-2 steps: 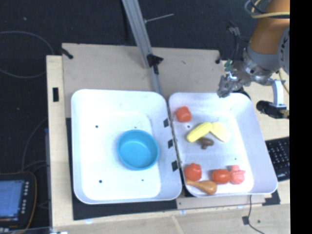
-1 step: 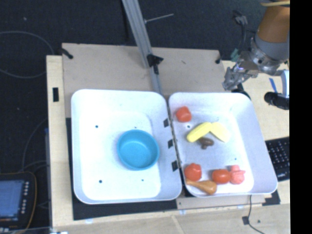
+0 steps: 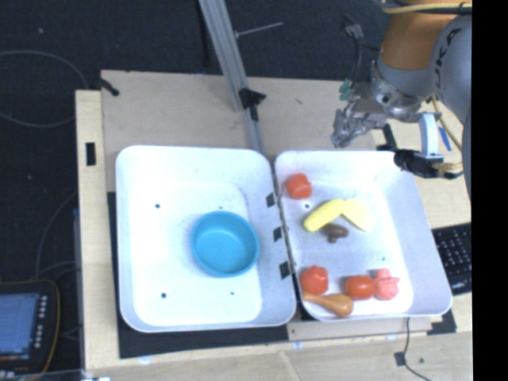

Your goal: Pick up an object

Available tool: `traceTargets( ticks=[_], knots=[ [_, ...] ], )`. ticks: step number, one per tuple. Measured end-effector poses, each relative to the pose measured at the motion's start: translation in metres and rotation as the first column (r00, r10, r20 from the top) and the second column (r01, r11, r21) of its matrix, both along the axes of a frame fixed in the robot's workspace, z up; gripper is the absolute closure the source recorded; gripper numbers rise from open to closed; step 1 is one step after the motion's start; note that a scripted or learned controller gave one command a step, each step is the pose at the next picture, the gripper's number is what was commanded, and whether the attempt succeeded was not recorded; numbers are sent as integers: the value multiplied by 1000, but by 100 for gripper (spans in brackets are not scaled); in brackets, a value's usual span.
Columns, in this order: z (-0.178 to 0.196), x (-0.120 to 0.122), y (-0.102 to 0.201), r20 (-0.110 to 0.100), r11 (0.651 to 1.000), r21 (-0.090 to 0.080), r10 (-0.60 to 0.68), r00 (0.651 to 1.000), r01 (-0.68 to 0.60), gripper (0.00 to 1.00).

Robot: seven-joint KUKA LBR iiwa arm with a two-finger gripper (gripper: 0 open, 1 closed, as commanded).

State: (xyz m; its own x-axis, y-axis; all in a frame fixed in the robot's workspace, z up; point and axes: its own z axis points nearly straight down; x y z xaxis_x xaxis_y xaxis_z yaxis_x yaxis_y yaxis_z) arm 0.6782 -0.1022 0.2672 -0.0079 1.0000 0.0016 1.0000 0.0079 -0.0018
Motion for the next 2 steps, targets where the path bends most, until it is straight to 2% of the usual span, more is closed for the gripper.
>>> traceTargets(
  ticks=[2],
  knots=[
    [-10, -14, 121, -3, 1000, 0, 1, 1000, -1, 100]
  ],
)
